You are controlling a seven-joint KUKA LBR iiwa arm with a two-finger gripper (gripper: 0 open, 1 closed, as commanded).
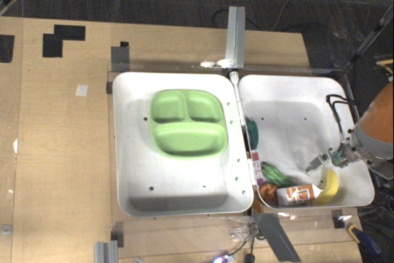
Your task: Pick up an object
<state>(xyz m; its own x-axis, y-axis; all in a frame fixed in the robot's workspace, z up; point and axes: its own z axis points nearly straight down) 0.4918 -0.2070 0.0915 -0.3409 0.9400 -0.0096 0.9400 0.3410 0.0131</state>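
Low in the right bin [289, 95], the end effector [328, 159] hovers just above the banana [330, 185]; its grip state cannot be told. Nothing looks lifted, so the pick remains ahead.

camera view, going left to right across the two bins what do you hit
green divided plate in the left bin → teal object at the right bin's left wall → leafy green item → orange-labelled bottle → banana → gripper
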